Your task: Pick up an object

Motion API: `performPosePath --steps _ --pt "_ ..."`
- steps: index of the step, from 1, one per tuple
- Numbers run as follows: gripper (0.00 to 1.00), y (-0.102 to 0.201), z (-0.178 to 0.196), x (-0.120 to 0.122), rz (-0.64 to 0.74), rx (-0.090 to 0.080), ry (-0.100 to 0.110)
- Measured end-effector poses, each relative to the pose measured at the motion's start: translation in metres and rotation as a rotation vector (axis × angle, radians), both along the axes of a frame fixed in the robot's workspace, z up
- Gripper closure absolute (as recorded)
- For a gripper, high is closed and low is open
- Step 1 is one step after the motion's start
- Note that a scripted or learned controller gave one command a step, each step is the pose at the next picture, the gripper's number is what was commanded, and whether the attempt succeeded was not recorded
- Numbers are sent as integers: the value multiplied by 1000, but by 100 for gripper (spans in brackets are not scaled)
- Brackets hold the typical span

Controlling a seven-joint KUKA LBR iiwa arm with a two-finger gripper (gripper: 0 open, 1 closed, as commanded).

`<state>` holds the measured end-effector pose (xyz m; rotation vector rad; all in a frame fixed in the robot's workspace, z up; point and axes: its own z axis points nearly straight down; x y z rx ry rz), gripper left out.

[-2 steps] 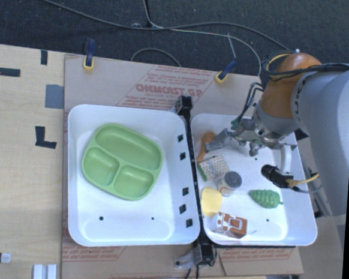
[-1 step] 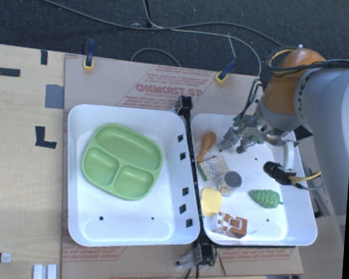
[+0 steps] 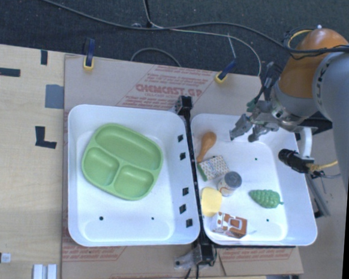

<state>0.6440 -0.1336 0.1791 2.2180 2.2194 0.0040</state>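
1. One pincer, fingers spread and holding nothing, hangs over the right bin's upper edge.
2. Orange drumstick-like toy lies at the bin's upper left, long axis tilted, fat end upward.

A pale wooden bench filled the near and left part of the scene, marked with dark tape pieces. On it lay a brown cardboard sheet with red print, pinned at its far edge by two clamps. Beyond the bench, dark carpet-like floor stretched across the far side, crossed by thin cables. Light was even and soft.
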Motion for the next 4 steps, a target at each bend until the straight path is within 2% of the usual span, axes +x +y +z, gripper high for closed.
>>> performPosePath --steps 1,2,3,4 --pt "100 1 42 1 1 0 1" --pt "100 48 36 -4 3 1 6" --pt "100 101 46 -23 4 2 7" --pt "100 161 43 -32 5 1 7"
